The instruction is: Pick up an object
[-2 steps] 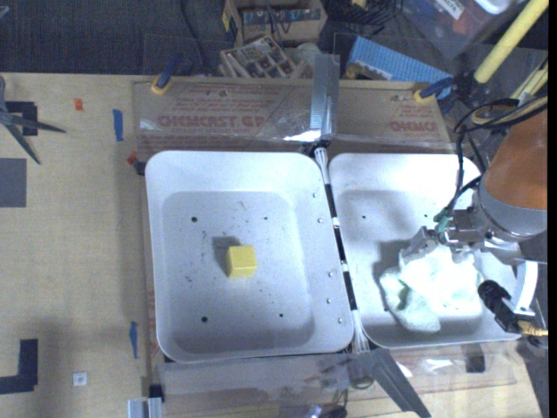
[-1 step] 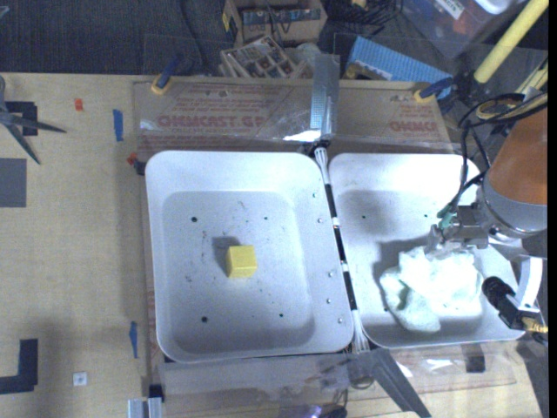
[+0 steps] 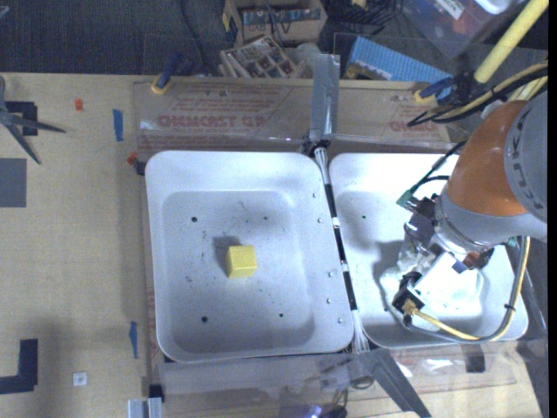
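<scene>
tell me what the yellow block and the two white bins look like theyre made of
Yellow block: probably foam or soft plastic, matte, with no glints on its faces. Left bin and right bin: likely moulded plastic, smooth with a slight sheen, rounded corners and rolled rims; the left one's floor is scuffed and speckled.

This is a robotics lab or workshop. A wooden counter (image 3: 70, 259) carries two shallow white bins (image 3: 174, 181) set side by side, with bits of blue tape (image 3: 117, 124) stuck near its left edge. Beyond the far edge, cables (image 3: 196, 11), a crate of parts (image 3: 261, 57) and other gear clutter a dark floor. A grey and orange industrial arm (image 3: 496, 177) trails yellow hoses (image 3: 513, 33).
</scene>
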`<state>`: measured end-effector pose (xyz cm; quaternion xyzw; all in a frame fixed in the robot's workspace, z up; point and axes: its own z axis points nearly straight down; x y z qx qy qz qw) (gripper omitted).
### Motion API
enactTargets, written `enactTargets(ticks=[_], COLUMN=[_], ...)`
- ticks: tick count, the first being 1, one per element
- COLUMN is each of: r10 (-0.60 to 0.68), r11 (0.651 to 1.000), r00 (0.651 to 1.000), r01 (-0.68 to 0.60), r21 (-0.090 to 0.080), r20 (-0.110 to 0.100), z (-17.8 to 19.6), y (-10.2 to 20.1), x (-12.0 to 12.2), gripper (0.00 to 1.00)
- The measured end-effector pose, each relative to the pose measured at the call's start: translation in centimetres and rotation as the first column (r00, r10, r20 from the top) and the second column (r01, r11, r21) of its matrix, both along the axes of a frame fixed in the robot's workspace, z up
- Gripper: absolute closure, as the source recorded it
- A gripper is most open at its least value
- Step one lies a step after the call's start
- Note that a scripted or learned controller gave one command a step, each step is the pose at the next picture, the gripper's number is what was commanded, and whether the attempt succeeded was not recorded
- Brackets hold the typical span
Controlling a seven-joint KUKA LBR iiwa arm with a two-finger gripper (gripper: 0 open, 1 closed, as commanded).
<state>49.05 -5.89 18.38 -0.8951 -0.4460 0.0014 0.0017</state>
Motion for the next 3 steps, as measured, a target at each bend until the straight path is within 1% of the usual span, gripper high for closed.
enactTargets(ticks=[1,2,3], r10=[-0.028,-0.610,-0.434], r11=[1.000,0.792,0.901], r00=[1.000,0.792,0.901], r01=[0.028,0.610,0.434], r21=[-0.002,-0.004,-0.002], r20=[0.002,-0.002,-0.001], z=[3.2,0.0,2.7], y=[-4.5,0.1,-0.2], x=[7.7,4.8,3.7], gripper=[1.00,1.00,1.00])
